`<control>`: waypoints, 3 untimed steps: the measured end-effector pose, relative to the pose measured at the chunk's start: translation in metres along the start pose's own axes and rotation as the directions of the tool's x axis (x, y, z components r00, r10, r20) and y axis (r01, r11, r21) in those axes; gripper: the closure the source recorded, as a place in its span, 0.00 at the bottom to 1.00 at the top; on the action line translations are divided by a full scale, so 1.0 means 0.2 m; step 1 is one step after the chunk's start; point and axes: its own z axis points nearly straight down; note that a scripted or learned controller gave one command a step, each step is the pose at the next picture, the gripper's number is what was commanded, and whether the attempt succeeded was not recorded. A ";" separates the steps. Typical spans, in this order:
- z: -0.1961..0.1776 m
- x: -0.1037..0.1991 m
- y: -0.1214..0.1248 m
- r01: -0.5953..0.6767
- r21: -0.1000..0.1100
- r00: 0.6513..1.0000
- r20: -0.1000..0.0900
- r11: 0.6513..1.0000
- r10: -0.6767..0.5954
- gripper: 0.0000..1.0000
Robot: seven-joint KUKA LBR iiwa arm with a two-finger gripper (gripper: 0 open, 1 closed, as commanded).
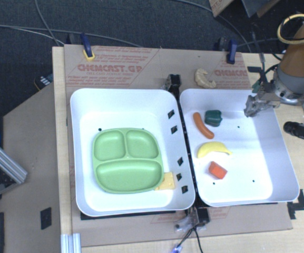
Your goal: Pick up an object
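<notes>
Four small things lay loose in the right bin (278,157), the natural candidates for a pick: an orange-red sausage shape (203,125) slanting near the bin's left wall, a dark green block (213,117) just beside its upper end, a yellow banana (213,149) below them, and a red-orange block (217,169) lower again. They sat apart enough that each could probably be approached singly, though the sausage and green block were so close that closing on one might nudge the other.

From the same overhead view, the arm came in from the right, and its hand (256,105) hung over the upper right part of that bin, well apart from all four things. Nothing showed between its tips, and whether it was spread or closed could not be told at this size. My reading was that it was poised before a descent rather than carrying anything.

Elsewhere, the left bin (83,141) held a green divided tray (127,160) with a pale yellow wedge (167,182) touching its lower right corner; the tray's bulk would make that wedge awkward to reach. A beige lump (205,77) rested on the counter (141,62) beyond the bins, near two blue clamps (88,49).
</notes>
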 end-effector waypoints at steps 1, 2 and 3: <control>-0.24 0.03 0.02 0.001 -0.002 1.000 0.000 1.000 -0.001 1.00; -0.51 0.03 0.03 0.001 -0.003 1.000 0.001 1.000 -0.001 1.00; -0.56 0.30 0.02 0.005 0.005 1.000 -0.004 1.000 -0.005 1.00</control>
